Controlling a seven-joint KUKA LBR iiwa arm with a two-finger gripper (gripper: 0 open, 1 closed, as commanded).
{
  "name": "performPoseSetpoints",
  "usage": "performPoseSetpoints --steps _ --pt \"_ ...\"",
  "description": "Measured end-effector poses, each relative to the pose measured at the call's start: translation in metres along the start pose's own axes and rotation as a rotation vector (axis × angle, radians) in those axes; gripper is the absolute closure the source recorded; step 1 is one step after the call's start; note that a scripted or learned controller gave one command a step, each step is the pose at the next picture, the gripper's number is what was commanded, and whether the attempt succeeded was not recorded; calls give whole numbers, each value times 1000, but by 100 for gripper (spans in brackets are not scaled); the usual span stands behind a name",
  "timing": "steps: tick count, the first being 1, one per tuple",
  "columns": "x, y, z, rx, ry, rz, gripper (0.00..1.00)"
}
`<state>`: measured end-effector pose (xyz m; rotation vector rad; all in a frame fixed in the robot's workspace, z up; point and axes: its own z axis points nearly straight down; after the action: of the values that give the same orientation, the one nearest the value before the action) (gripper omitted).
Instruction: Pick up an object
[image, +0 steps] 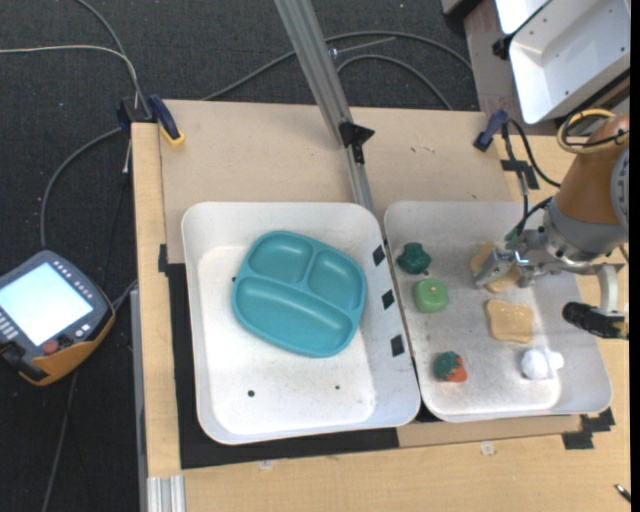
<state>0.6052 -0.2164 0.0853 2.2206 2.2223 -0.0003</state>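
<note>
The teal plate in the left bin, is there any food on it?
No. The teal plate has three compartments, and all of them show bare plastic. It lies in the left bin. What is beneath the plate cannot be seen, as it covers the bin floor.

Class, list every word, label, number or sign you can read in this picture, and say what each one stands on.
None can be read.
The lit screen of the orange-edged handheld pendant on the floor at left is washed out white.
The teal plastic divided plate bears no writing.
</note>
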Motion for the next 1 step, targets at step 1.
performPoseSetpoints --steps 1 --pt "-1 1 -13 -4 -2 0 100"
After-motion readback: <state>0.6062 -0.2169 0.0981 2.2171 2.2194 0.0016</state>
